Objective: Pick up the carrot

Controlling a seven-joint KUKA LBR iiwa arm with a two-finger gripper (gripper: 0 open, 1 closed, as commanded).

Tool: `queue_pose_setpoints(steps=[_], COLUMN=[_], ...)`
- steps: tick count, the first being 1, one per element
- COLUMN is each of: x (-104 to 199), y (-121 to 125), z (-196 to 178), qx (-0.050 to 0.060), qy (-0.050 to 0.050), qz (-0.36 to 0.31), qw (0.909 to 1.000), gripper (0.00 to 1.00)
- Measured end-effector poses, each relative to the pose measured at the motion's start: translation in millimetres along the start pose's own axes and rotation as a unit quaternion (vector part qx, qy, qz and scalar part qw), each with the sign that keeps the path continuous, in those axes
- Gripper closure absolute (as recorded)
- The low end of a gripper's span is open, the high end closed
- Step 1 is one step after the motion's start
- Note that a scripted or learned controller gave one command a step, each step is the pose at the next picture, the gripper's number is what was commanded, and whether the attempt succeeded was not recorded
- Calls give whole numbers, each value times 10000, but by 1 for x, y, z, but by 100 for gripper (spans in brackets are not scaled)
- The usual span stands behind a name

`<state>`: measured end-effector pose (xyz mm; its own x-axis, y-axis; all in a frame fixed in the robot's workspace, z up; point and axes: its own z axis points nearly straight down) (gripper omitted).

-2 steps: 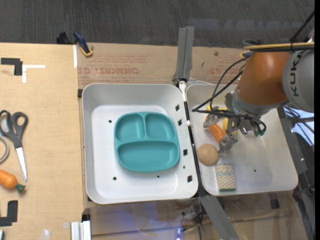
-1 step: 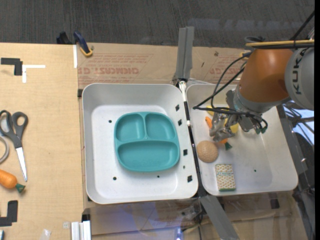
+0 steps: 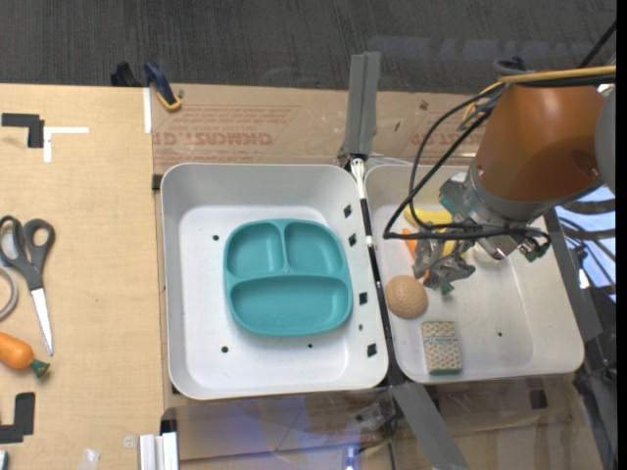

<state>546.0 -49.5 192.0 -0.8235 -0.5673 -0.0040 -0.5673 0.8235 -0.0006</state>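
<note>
The carrot (image 3: 15, 352), orange with a small green end, lies on the wooden bench at the far left, outside both bins. My gripper (image 3: 438, 265) hangs low over the right bin (image 3: 529, 355), far to the right of the carrot. It is just above and to the right of a tan round object (image 3: 407, 297). The arm's orange band (image 3: 539, 140) covers the bin's back part. Part of a yellow item (image 3: 431, 219) shows behind the gripper.
A teal divided plate (image 3: 288, 277) sits in the left bin (image 3: 186, 360). A small green-and-tan sponge (image 3: 441, 348) lies near the right bin's front. Scissors (image 3: 31, 272) lie on the bench just above the carrot. Black cables loop around the wrist.
</note>
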Motion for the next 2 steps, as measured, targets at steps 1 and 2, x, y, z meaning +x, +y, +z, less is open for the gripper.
queue_pose_setpoints(steps=[1,2], x=[-1,-27], y=[-1,18], z=[-9,-50], qx=[6,6], qy=[-21,-3], qz=[16,2090], qw=[10000,9779], gripper=[100,100])
